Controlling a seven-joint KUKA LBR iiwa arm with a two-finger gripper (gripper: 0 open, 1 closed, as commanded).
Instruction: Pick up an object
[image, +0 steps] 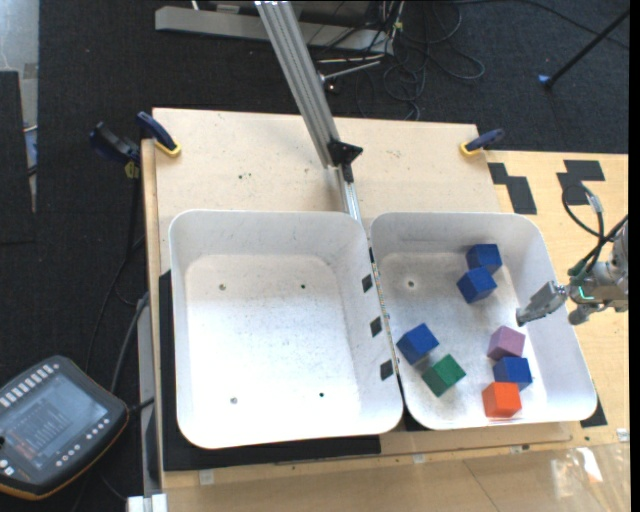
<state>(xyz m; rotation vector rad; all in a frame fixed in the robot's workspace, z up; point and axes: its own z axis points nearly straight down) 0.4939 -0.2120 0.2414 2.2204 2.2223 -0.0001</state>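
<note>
A wooden worktop (260, 160) is carrying two shallow white bins side by side, seen from above at a slant. The left bin (200, 300) is lying next to the right bin (420, 235), and the right bin is serving as the landmark here.

Inside the right bin, seven small blocks are resting on its floor. Two blue blocks, one at the back (484, 257) and one just in front of it (477, 285), are sitting near the bin's far right corner, touching or nearly so. A third blue block (417, 341) is lying toward the bin's left wall, with a green block (444, 374) just beside it on the near side. Toward the bin's near right corner, a purple block (507, 343), a fourth blue block (513, 371) and an orange block (502, 399) are clustering in a short row, each close against the next.

The gripper (535, 305) is reaching in over the bin's right rim, its tip hanging above the bin's right slope. Nothing is showing between its fingers; whether they are spread or closed is too small to tell.

The purple block is looking like the nearest candidate: it is lying just inward and toward the near side of the bin from the gripper tip. The blocks are roughly cubic, so no long axis is governing the approach. Its close neighbours may be crowding a grasp.
</note>
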